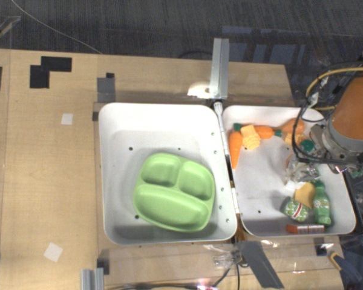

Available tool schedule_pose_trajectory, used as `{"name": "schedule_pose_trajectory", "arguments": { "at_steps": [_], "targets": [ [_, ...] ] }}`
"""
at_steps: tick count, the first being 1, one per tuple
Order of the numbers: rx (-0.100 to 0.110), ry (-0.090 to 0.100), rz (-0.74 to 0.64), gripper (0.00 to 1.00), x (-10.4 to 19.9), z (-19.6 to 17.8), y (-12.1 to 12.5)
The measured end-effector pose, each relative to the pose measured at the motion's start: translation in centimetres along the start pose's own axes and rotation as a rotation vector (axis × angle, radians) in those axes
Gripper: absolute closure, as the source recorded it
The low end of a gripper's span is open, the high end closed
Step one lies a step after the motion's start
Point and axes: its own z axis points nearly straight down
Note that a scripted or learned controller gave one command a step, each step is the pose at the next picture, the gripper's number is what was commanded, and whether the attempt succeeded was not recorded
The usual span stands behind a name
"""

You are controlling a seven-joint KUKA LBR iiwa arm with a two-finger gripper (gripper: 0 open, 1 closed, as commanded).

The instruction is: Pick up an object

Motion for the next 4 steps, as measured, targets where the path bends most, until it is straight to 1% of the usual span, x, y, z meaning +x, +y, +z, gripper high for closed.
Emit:
{"name": "schedule_pose_trajectory", "arguments": {
  "at_steps": [1, 2, 3, 4],
  "targets": [
    [-0.005, 0.005, -0.474, 1.00, -0.8, -1.2, -2.9],
    [-0.002, 0.002, -0.232, 1.00, -2.2, -12.8, -3.4],
    [-0.003, 0.001, -0.061, 1.00, -11.1, -18.8, -4.6],
    [0.002, -0.009, -0.061, 1.00, -11.3, -20.2, -4.7]
  ]
}}
